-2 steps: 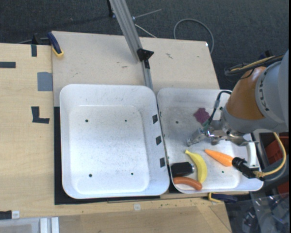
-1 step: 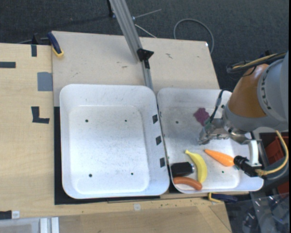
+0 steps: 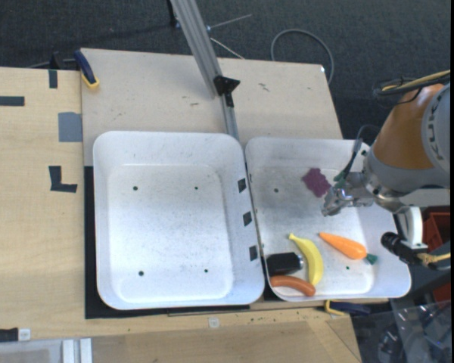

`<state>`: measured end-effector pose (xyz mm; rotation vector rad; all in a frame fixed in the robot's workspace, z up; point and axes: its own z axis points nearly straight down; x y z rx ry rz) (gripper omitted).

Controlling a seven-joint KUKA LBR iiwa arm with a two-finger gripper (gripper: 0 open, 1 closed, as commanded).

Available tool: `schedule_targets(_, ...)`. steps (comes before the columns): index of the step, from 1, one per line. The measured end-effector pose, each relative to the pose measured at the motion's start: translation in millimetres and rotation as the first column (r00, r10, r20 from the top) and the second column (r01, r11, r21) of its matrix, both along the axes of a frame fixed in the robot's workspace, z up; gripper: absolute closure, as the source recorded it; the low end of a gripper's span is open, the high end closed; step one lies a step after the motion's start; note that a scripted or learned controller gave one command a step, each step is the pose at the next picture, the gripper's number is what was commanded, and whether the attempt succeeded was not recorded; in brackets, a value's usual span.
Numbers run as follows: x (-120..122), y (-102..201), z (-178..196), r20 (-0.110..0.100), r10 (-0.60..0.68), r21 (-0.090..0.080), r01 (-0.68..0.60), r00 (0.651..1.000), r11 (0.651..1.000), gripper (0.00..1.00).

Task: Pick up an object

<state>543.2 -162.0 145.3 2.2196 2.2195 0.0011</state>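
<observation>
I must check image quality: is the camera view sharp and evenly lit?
Camera view: soft, even light, no strong glare on the right bin; the banana and carrot read clearly, while the gripper looks slightly blurred and small.

Yellow banana, orange carrot, purple block, black-speckled white bins

No legible text, labels, brand marks or nos. on any surface in view
</observation>
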Motion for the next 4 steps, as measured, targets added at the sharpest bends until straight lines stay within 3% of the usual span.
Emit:
schedule_targets(1, 2.6, 2.0, 63.3, 0.003, 0.002, 0.000, -0.002, 1.000, 1.000, 1.00)
schedule_targets(2, 3.3, 2.3, 83.2, -0.001, 0.001, 0.001, -0.001, 1.000, 1.000, 1.00)
schedule_targets(3, -5.9, 54.9, 72.3, -0.006, 0.005, 0.003, -0.005, 1.000, 1.000, 1.00)
schedule_targets(4, -12.4, 111.5, 84.2, -0.004, 0.007, 0.004, -0.007, 1.000, 1.000, 1.00)
